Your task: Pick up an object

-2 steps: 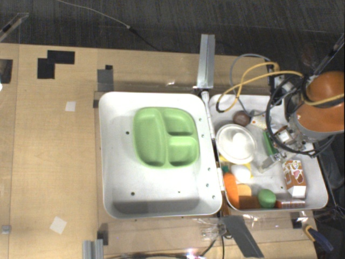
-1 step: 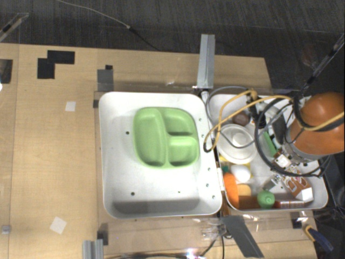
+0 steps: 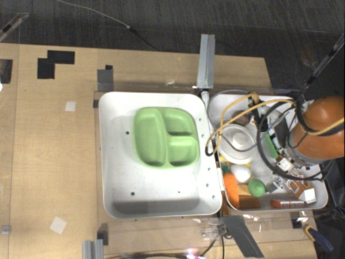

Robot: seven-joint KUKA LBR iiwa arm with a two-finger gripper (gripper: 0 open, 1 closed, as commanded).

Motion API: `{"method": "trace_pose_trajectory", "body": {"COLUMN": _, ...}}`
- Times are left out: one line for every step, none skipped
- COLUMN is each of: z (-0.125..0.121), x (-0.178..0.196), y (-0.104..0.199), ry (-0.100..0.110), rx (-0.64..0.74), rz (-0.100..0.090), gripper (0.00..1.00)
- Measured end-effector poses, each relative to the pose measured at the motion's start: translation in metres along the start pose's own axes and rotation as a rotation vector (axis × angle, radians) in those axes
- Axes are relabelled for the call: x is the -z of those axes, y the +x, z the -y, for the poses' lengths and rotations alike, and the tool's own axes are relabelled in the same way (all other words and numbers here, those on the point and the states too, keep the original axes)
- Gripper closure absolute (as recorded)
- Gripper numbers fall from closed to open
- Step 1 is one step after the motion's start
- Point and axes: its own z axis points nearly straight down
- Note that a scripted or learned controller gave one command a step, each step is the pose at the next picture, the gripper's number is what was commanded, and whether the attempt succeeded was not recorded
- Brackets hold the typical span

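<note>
Arm over right bin, jaws hidden

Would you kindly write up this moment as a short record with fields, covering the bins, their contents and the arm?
left bin: holds a green divided tray, lying flat near the middle
right bin: cluttered; white bowl, white ball, green ball, orange item along the left wall
arm: reaches in from the right, orange band over the right bin
cables: yellow and black, looped above the bowl
gripper: hidden among cables, state unclear
</note>
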Motion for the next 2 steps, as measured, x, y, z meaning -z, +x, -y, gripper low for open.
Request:
{"method": "trace_pose_trajectory", "body": {"z": -0.018, "x": -0.002, "y": 0.016, "ry": -0.005, "rx": 0.171, "rz": 0.012, "gripper": 0.00}}
{"method": "trace_pose_trajectory", "body": {"z": -0.019, "x": -0.003, "y": 0.039, "ry": -0.008, "rx": 0.315, "rz": 0.021, "gripper": 0.00}}
